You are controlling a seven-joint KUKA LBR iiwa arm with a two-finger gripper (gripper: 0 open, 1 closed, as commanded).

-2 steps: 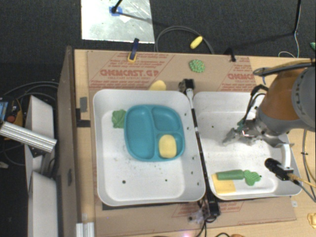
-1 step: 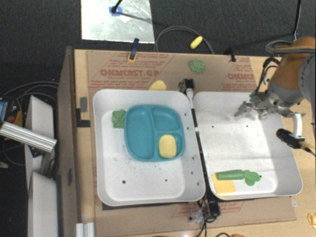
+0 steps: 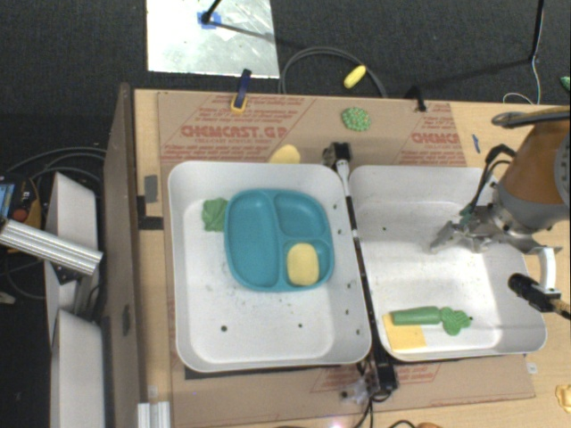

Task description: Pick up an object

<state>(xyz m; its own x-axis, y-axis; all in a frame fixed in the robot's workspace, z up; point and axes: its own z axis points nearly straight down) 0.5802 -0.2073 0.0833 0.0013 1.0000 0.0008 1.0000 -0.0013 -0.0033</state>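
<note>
We count 2 white bins: left bin (image 3: 192, 328), right bin (image 3: 500, 339). Left bin: 1 teal divided plate (image 3: 259, 239), 1 yellow lump (image 3: 302, 263) on plate, 1 green leafy piece (image 3: 214, 213) beside plate. Right bin: 1 green vegetable toy (image 3: 430, 317), elongated, long axis left-right, bushy end right, near front wall; 1 yellow block (image 3: 407, 336) touching it. Gripper (image 3: 451, 235) above right bin, apart from toy; we cannot tell claw state.

A table (image 3: 223, 127) topped with brown printed cardboard stands on dark carpeted floor (image 3: 62, 52). A shiny silver sheet (image 3: 210, 25) lies on the floor beyond it. Black cables (image 3: 312, 56) loop behind the table, and more cables (image 3: 40, 163) trail on the left beside a pale metal rail (image 3: 49, 248).
</note>
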